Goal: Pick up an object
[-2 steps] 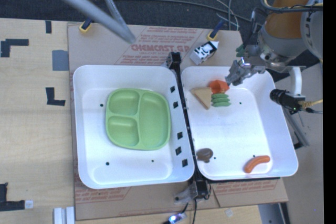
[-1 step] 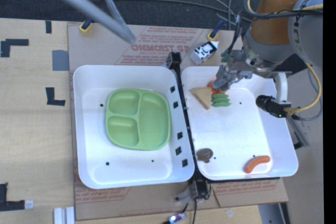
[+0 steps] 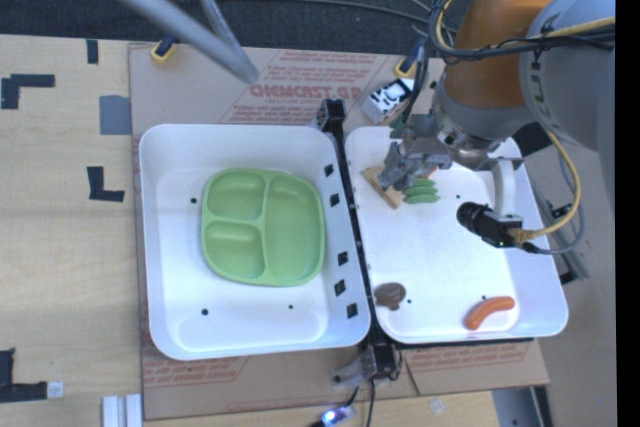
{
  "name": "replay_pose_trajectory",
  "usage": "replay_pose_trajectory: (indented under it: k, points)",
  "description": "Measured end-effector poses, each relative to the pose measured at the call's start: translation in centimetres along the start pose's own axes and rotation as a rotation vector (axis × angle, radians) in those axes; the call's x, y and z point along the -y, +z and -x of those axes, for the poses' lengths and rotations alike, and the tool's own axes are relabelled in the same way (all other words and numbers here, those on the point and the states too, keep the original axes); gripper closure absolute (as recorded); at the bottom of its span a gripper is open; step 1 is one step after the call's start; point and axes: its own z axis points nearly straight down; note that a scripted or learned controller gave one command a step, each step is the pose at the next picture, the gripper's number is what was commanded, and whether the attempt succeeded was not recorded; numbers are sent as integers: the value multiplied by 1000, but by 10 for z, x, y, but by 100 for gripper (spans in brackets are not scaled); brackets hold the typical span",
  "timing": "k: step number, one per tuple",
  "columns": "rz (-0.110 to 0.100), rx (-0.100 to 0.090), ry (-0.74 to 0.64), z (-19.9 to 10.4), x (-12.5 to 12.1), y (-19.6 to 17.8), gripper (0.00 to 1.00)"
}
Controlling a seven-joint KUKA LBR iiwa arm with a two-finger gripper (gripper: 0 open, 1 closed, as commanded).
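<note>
Gripper low over two small pieces in the right bin

The grey arm (image 3: 575, 55) reached in from the right, its orange band (image 3: 500, 15) above the wrist, and the gripper (image 3: 405, 170) hung at the upper left corner of the right bin (image 3: 440, 255), close to the wall shared with the other bin. Whether the gripper was apart or closed could not be told from this slant, since the wrist covered it. Nothing could be seen held in it.

Directly beneath it lay a tan flat piece (image 3: 383, 188), partly hidden by the gripper, with one end poking out toward the dividing wall. Just beside it, on the side nearer the bin's middle, lay a green ridged piece (image 3: 424, 192), touching or almost touching the tan one.

Well apart from these, along the near edge of the same bin, sat a small brown lump (image 3: 389, 295) by the dividing wall and an orange sausage-shaped piece (image 3: 489, 312) toward the right corner.

The left bin (image 3: 160, 215) held a green divided plate (image 3: 265, 225), lying flat near its centre
</note>
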Motion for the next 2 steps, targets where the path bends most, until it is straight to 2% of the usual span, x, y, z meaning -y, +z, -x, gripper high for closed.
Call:
replay_pose_trajectory:
  k: [1,2]
  points:
    - [1,-1,-2,-48,16,-4,100]
    - [0,0,-2,-104,25,11,100]
